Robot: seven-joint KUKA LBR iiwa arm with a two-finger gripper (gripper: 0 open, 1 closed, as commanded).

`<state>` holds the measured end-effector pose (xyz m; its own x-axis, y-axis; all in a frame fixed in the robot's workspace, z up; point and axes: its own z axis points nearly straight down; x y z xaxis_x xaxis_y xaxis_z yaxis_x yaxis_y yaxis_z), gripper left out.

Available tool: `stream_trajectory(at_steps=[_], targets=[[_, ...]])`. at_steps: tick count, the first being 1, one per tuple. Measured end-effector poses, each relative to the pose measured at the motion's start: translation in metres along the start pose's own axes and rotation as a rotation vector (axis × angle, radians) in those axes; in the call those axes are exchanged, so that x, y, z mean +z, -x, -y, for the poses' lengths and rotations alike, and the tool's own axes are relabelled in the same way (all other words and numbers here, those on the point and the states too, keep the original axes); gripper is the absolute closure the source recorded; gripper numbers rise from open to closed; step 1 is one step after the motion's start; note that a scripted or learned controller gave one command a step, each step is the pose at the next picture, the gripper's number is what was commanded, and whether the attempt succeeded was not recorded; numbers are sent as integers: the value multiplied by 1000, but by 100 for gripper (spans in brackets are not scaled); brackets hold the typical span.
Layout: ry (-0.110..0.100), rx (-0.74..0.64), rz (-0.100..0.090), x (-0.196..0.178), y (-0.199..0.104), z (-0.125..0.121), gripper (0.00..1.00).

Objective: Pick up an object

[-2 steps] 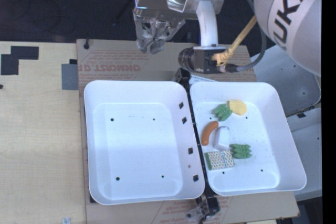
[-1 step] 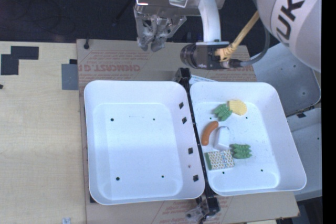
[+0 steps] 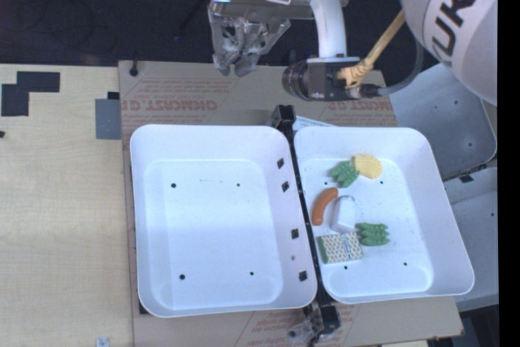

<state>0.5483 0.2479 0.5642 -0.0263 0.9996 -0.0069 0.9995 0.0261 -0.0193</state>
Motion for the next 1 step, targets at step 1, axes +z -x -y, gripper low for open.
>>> stream_trajectory(at_steps=[1], targets=[[-5,-7,1,-9,-1,0,100]])
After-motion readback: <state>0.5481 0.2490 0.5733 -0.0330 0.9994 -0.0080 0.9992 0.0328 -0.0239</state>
